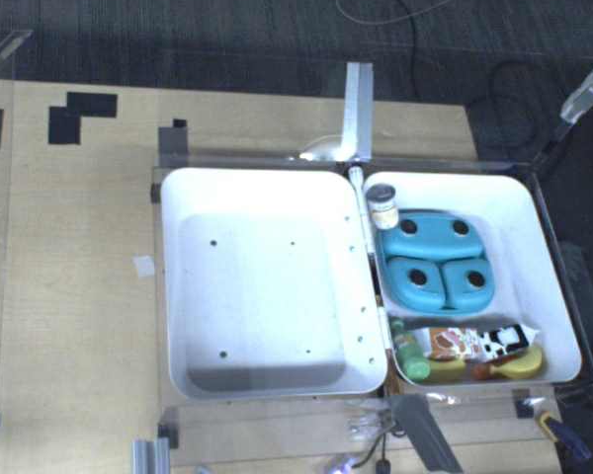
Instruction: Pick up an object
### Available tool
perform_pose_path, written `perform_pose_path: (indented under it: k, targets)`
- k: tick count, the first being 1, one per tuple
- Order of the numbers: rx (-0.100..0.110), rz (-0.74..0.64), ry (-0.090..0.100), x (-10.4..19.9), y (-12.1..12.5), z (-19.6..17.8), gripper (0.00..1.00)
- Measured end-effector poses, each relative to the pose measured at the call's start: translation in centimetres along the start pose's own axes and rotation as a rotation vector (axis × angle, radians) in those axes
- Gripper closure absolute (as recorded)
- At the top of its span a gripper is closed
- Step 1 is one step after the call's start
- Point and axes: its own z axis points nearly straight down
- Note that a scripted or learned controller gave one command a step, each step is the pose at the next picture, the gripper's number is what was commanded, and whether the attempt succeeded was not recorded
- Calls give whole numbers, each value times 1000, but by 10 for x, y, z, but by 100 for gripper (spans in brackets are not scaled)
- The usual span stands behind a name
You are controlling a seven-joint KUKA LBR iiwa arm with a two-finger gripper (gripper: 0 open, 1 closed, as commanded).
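The right bin (534,225) holds all the objects. A teal plastic piece with round dimples (437,263) lies flat in its middle. A small jar with a grey lid (381,206) stands at the bin's far left corner, touching the teal piece. Along the near wall lie a printed packet with orange and black-and-white patches (471,343), a green item (412,365) at its left and a yellow item (521,366) at its right.
The left bin (257,284) sits beside the right one, sharing a narrow divider. A metal post (359,107) rises behind the bins. Black marks (79,115) lie on the bench at far left. Cables (415,3) trail on the dark floor behind.
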Motion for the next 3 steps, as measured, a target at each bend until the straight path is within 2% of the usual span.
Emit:
perform_pose_path:
  k: [1, 2, 3]
  targets:
    - [-1, -248, 0, 5, -4, -22, 100]
    - [-1, -288, 0, 1, -1, -22, 100]
    - [0, -151, 4, 21, 12, 0, 100]
